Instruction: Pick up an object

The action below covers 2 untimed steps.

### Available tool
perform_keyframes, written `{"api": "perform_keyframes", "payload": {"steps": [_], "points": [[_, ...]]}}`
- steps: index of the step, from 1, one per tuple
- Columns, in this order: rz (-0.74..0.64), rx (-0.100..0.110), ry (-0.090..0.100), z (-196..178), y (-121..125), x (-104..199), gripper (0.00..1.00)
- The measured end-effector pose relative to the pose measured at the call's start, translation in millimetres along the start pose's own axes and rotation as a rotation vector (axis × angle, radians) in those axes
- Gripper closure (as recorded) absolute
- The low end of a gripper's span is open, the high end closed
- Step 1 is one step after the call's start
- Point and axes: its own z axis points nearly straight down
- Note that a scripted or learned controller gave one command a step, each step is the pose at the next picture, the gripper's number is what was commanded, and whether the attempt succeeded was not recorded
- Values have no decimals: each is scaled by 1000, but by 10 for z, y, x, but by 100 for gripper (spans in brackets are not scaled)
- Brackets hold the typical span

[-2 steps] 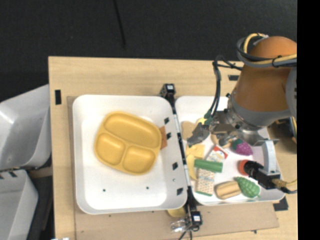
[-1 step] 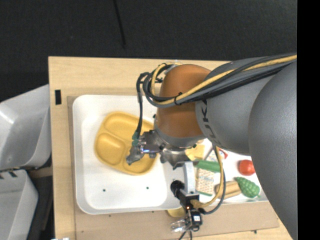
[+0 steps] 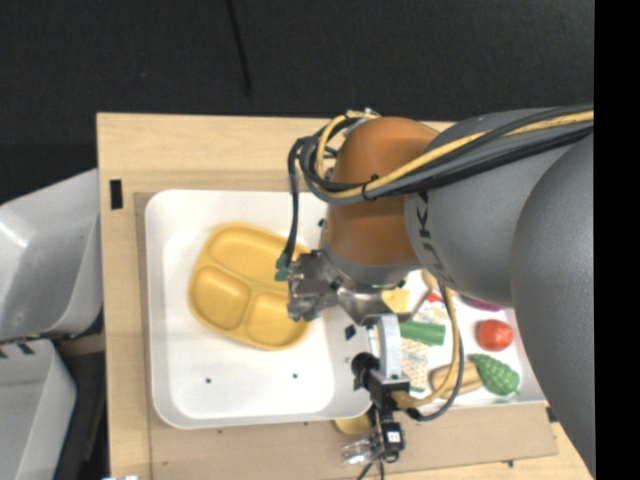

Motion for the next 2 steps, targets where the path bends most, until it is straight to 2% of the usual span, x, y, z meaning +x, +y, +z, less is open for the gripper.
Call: {"api": "perform_keyframes", "payload": {"steps": [1, 2], "points": [[-14, -19, 8, -1498, 255, 776, 100], [0, 7, -4, -715, -24, 243, 100]]}}
